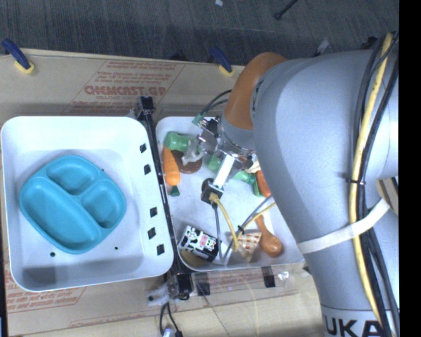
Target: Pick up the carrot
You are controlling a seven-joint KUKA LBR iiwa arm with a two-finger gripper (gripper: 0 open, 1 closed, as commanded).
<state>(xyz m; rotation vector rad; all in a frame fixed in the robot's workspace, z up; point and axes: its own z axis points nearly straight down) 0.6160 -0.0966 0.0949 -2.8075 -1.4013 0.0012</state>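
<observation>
On the cardboard-covered bench, your carrot (170, 168) lies ungrasped in the right bin (191, 208), gripper (196, 149) near (grip you can't tell).

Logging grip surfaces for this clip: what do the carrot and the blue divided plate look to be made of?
Carrot: probably moulded plastic, a toy, judging by the even orange colour and smooth, slightly shiny skin. Blue plate: likely hard plastic with a semi-matte finish, given its uniform turquoise, softly rounded compartment walls and faint highlights.

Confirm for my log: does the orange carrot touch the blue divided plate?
Apart: camera view shows the orange carrot in the right bin, the blue divided plate in the left bin.
</observation>
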